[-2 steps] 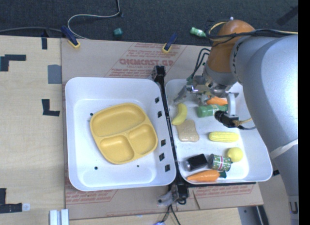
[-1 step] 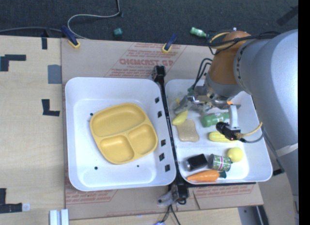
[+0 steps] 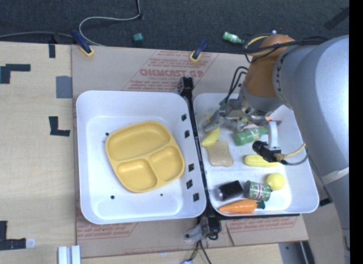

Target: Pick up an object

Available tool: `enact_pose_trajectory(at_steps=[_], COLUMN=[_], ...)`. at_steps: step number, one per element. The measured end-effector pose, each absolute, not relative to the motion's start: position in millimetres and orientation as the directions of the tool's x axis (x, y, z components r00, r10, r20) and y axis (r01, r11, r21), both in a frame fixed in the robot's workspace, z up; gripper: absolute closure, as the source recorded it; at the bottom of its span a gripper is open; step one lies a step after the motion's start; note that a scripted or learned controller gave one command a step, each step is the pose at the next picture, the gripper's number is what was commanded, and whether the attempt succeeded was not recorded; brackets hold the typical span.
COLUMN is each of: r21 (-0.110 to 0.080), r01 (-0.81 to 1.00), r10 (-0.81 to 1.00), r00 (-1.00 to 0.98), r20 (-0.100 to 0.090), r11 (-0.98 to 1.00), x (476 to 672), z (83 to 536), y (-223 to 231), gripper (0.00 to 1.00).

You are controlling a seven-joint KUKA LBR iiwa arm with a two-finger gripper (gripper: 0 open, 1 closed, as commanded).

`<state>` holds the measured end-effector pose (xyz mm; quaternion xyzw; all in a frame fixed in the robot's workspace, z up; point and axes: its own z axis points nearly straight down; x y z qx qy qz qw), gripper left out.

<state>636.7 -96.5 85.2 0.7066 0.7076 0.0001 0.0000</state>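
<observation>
My gripper is down in the far part of the right bin, with the grey arm and its orange band above it. Its fingers stand open, and I see nothing between them. One fingertip is just above a yellow lemon-like piece. A green object lies just in front of the gripper. Nearer the front are a tan bread slice, a corn cob, a yellow ball, a small can, a black object and a carrot.
The left bin holds a yellow divided plate. A black divider runs between the two bins. The arm's bulk covers the right bin's far right side. A cable and small clips lie on the cardboard behind the bins.
</observation>
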Motion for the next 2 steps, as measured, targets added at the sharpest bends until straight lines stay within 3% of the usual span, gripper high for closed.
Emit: enact_pose_trajectory(at_steps=[2], r21=[0.001], r01=[1.0], r10=[1.0], r00=[-0.001], r20=[0.0], r11=[0.001], x=[644.7], z=[85.1], y=[-93.4], gripper=[0.0])
